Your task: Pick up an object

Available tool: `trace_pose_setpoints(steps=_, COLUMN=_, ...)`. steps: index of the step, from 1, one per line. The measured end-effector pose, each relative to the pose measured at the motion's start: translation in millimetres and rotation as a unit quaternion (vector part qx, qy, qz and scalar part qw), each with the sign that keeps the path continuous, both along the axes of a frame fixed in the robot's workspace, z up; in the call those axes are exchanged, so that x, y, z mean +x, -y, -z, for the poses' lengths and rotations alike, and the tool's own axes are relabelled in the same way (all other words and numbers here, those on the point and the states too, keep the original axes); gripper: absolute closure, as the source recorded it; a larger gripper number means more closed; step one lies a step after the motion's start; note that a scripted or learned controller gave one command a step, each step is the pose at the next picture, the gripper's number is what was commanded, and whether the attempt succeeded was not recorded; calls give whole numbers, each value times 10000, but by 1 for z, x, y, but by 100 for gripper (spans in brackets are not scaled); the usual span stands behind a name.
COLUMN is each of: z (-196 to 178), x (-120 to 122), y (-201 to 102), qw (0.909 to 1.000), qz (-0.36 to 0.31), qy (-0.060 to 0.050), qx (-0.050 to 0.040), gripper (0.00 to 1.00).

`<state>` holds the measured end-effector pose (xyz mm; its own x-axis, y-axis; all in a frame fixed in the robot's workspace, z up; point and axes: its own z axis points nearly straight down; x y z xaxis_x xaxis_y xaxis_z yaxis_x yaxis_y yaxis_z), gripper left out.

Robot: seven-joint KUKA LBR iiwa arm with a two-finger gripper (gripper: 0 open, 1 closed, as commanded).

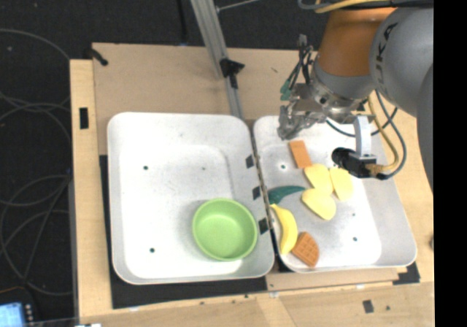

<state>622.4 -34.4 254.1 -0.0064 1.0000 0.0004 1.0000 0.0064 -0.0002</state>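
a: gripper [290, 122] hung over the right bin's [390, 245] far-left corner; fingers too blurry, couldn't tell if spread or shut.

b: nearest obj?

a: small orange block [298, 153] just below it. looked light, stiff; i'd pinch across the narrow sides.

b: count?

a: 3 yellow pieces [323, 187], 1 banana [284, 226], 1 waffle [306, 249], 1 teal bit [286, 192]; 1 green bowl [225, 228] in left bin [160, 150].

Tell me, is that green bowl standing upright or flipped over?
Upright. The green bowl sits in the left bin with its open mouth facing up; its rim and hollow inside are visible, with nothing in it.
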Motion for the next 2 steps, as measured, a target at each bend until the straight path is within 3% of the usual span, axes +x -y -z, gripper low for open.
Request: trace_pose_setpoints(steps=2, z=3, x=-13, y=-105, qw=10000, qz=11, qy=7, qx=6, gripper=100)
